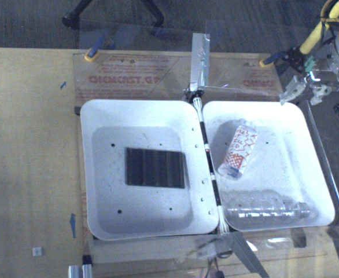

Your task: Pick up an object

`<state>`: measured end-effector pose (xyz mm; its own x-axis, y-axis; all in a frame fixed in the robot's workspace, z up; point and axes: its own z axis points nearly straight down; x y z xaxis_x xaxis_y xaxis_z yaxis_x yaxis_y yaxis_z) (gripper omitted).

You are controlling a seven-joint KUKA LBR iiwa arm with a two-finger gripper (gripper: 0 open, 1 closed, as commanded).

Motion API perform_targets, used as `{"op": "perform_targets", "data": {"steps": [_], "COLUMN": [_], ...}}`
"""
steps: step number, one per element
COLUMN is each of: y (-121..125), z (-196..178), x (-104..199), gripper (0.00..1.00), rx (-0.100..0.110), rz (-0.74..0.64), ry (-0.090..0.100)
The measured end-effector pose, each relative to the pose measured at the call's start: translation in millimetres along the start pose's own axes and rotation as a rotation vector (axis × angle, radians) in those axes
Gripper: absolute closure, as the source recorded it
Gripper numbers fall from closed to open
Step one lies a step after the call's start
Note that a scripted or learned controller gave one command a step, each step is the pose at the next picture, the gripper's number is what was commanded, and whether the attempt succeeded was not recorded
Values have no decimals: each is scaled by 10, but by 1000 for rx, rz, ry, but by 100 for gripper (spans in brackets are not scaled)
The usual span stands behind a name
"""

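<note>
Your bench (30, 155) carries two shallow white bins side by side — the left bin (100, 120) holds a dark ribbed rectangular pad (155, 168) lying flat at its middle, and the right bin (314, 155) holds the two likelier picks. Along the right bin's near wall lies a clear plastic bottle (268, 209), its long axis running left to right, its cap end apparently toward the right, though the transparency makes that hard to confirm. Up from it, close to the divider between the bins, sits a red-and-white patterned packet (239, 149), tilted so its long axis runs from upper right down to lower left; it is apart from the bottle and just beside the bin's inner wall. Your gripper (308, 88) hangs at the far right corner of the right bin, above the rim, and from this angle I cannot tell how it is set. What matters for you — the packet lies down and to the left of the gripper, the nearer of the two things, with the bottle farther off along the near wall. In my judgement you would approach the packet across its short side, wrist turned to its diagonal.
</note>
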<state>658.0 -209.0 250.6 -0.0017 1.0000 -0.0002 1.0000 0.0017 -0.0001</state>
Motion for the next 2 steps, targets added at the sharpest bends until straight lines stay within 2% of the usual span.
{"op": "perform_targets", "data": {"steps": [1, 2], "y": [-117, -219], "z": [818, 1624], "x": [622, 1080], "gripper": [0, 0], "rx": [-1, -8], "rz": [8, 22], "ry": [0, -1]}}
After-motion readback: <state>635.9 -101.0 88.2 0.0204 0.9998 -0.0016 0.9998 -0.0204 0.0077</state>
